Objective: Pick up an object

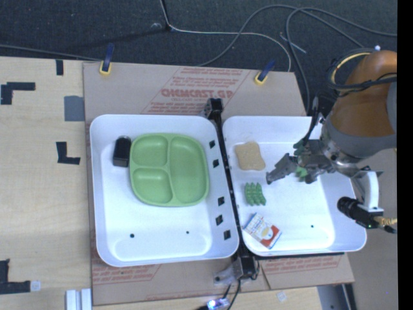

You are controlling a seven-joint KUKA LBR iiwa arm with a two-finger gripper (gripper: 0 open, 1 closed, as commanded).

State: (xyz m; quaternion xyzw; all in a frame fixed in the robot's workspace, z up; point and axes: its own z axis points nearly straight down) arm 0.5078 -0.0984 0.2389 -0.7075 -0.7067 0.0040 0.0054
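Candidates for the pick all sit in the right bin: tan spongy piece near the top-left corner, small green ridged block just below it, and a white/red packet lower down by the front-left edge. All three lie flat on the bin floor, apart from each other, none stacked, so any of them is reachable from above w/o disturbing the rest.

Gripper hangs over the middle of the right bin, to the right of the tan piece and green block, touching neither. Fingers look spread apart w/ nothing between them, angled toward the left. Probably mid-approach, aimed at the tan piece or green block, since both are nearest.

Left bin holds a green divided plate and a small black object just beside the plate's left edge. Both are well away from the arm.
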